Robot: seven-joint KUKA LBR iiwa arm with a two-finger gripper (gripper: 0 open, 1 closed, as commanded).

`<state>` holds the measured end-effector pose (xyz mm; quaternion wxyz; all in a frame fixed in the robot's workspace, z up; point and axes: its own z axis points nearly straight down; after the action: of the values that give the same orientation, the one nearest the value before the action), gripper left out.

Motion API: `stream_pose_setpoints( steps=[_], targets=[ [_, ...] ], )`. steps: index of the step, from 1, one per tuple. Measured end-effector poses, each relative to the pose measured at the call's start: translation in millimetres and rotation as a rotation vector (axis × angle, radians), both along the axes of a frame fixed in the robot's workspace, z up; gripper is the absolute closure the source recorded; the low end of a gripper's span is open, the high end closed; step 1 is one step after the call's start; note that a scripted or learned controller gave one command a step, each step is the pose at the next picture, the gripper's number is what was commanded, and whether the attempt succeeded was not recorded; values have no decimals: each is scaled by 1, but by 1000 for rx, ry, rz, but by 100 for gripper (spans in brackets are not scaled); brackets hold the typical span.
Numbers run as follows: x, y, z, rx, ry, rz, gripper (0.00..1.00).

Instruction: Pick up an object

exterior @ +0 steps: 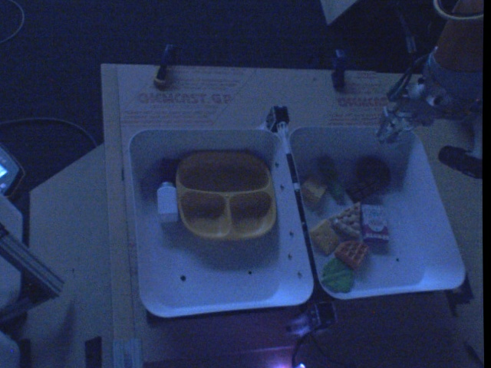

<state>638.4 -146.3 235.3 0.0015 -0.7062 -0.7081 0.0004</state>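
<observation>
While my gripper (390, 129) hangs over the twelve o'clock rim of the right bin (441, 240), I cannot tell whether it is open or closed: the light is dim and the tool is small and blurred. Nothing shows between its tips. My candidates lie crowded in this bin: a dark round piece (374, 172) nearest the gripper, a small carton (374, 225) toward the centre, a waffle (352, 253) at about seven o'clock with a green piece (337, 277) just below it, and yellow blocks (313, 191) toward nine o'clock along the divider. The left bin (149, 282) holds a yellow divided tray (226, 194) and a small white bottle (167, 202) touching its nine o'clock edge.

Risks, as I judge them: a descent from here could strike the bin rim; among the packed items the tips may land on two neighbours and close on neither; flat pieces such as the waffle may slip out; poor light makes confirming a hold difficult.
</observation>
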Motion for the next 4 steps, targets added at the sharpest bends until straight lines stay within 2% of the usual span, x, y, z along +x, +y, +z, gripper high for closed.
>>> stream_pose_setpoints(
  steps=[1, 2, 3, 4],
  targets=[
    [-40, 33, 7, 0, 2, 0, 100],
    [-67, 66, 1, 1, 2, 0, 100],
    [-110, 108, -1, 1, 3, 1, 100],
    [-124, 116, -22, 0, 3, -4, 100]
  ],
)
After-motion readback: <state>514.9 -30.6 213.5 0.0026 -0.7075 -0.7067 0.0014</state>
